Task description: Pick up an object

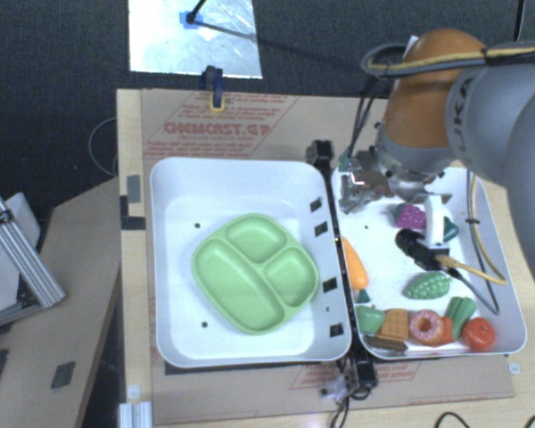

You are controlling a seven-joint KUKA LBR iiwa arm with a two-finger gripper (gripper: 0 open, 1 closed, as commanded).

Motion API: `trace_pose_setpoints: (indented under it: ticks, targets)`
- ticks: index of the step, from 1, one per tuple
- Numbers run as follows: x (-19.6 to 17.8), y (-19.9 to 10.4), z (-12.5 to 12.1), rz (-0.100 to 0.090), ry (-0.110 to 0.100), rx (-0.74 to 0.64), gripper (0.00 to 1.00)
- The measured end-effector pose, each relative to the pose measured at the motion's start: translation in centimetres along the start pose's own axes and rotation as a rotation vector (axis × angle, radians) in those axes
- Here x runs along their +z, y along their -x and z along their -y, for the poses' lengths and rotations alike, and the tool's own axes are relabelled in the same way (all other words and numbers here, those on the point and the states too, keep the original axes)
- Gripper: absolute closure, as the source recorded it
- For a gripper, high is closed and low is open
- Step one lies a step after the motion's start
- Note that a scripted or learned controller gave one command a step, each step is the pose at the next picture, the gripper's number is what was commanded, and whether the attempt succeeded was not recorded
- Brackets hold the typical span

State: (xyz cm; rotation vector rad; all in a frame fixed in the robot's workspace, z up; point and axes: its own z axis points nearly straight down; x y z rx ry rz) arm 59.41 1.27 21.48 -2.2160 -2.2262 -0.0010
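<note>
Arm [481, 87] comes in from upper right of frame, orange band above the wrist. Gripper [367, 185] sits low over upper left part of the right bin [508, 315]; can't tell the state of the jaws (too blurred). Nothing seen in its grasp. Toys lie in lower half of that bin: carrot [354, 263] by left wall, grapes [411, 215] center, donut [426, 326] and tomato [479, 332] at bottom. Left bin [174, 328] holds a green tray [254, 273], mid-frame.
</note>
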Motion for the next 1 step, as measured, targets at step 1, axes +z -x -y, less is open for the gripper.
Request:
trace_pose_setpoints:
  ticks: [1]
  targets:
    - [-0.27, 0.25, -0.89, 0.000, 0.003, 0.000, 1.00]
